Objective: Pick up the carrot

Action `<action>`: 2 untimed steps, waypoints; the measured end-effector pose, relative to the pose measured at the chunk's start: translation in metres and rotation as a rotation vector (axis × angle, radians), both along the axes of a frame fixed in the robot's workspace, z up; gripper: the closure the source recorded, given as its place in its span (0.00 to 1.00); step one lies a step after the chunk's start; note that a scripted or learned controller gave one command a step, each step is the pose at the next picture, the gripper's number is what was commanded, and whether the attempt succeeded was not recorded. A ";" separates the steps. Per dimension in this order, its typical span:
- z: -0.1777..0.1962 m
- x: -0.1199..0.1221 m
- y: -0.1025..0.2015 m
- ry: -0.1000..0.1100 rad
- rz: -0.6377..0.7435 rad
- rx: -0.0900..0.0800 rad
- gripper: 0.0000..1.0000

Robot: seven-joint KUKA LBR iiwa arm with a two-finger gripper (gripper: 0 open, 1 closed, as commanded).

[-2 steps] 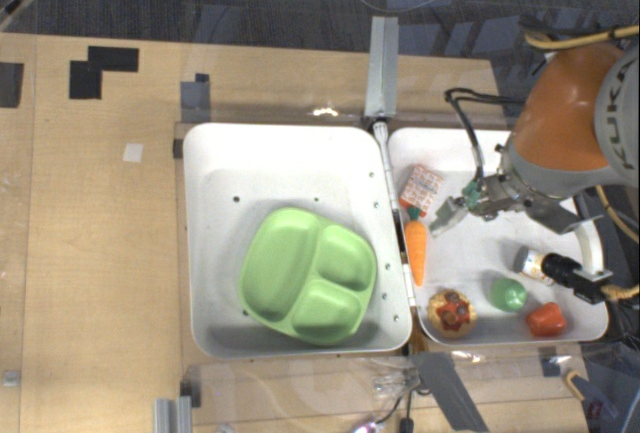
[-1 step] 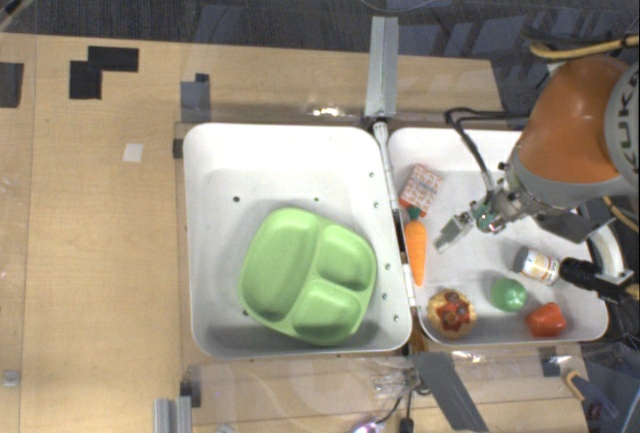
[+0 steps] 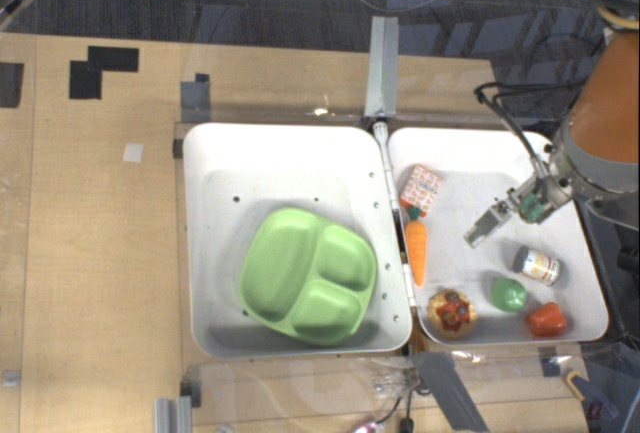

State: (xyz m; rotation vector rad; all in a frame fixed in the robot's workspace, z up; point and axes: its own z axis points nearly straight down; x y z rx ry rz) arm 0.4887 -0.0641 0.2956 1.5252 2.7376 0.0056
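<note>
The carrot (image 3: 415, 249) is orange with a green top and lies lengthwise along the left wall of the right bin (image 3: 470, 146). My gripper (image 3: 484, 224) hovers over the middle of that bin, to the right of the carrot and a bit apart from it. Its fingers point down and left, and nothing shows between them.
A pink patterned packet (image 3: 421, 188) lies just above the carrot. Along the bin's front sit a round brownish item (image 3: 452, 312), a green ball (image 3: 508, 294), a red item (image 3: 547, 319) and a small can (image 3: 539, 266). A green divided plate (image 3: 308, 274) fills the left bin (image 3: 230, 161).
</note>
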 end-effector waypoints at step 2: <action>-0.102 0.007 0.031 0.005 0.321 -0.001 0.00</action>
